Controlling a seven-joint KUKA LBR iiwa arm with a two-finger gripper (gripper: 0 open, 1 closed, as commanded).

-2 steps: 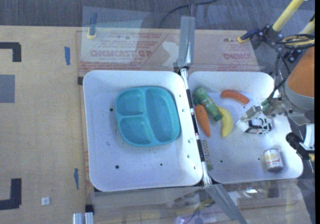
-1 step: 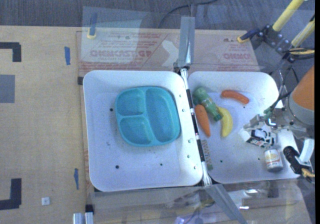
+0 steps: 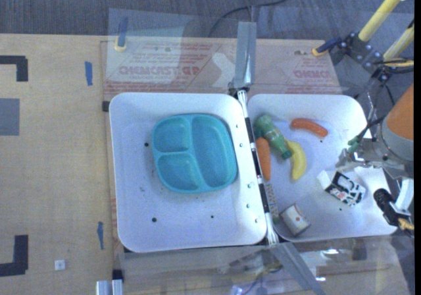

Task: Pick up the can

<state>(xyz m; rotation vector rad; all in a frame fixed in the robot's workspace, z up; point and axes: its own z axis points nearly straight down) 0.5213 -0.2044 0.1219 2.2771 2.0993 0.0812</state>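
Observation:
The can point(image 3: 296, 219), small and silver with a reddish label, lies on its side in the front left corner of the right bin point(image 3: 316, 108). My gripper point(image 3: 352, 157) hangs over the right side of that bin, reaching in from the right under the orange-banded wrist. It is well to the right of the can and farther back, apart from it. Nothing shows between its fingers.
The right bin also holds a green bottle point(image 3: 273, 135), a carrot point(image 3: 263, 157), a banana point(image 3: 298, 160), a red sausage point(image 3: 309, 127) and a small black-and-white box point(image 3: 345, 189) just below the gripper. A blue divided plate point(image 3: 195, 153) sits in the left bin point(image 3: 131, 175).

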